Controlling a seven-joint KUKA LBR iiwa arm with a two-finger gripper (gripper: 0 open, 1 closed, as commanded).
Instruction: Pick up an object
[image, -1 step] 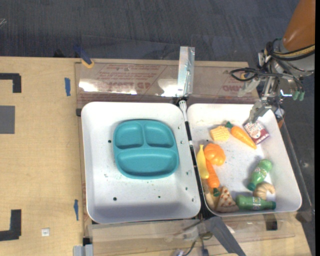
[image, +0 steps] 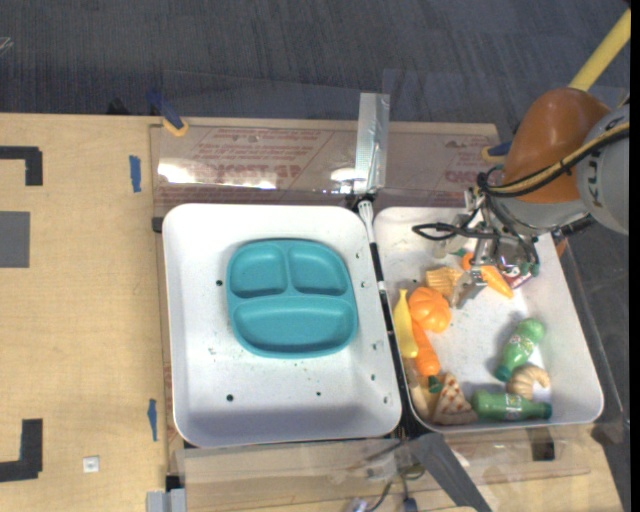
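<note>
Fingers: gripper (image: 478, 272) low in right bin (image: 575, 330), open/shut unclear, cannot tell.
Risk: orange toy (image: 432, 310) crowded, may slip.

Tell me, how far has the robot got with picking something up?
Nothing looks lifted yet. The toy foods, such as the small orange pumpkin and the green bottle, lie on the floor of the right bin. In hand: the gripper is down in that bin's far part, above the pumpkin in the picture; whether it grips anything is unclear. Left: closing on one item and raising it. The teal divided plate sits in the left bin.
</note>
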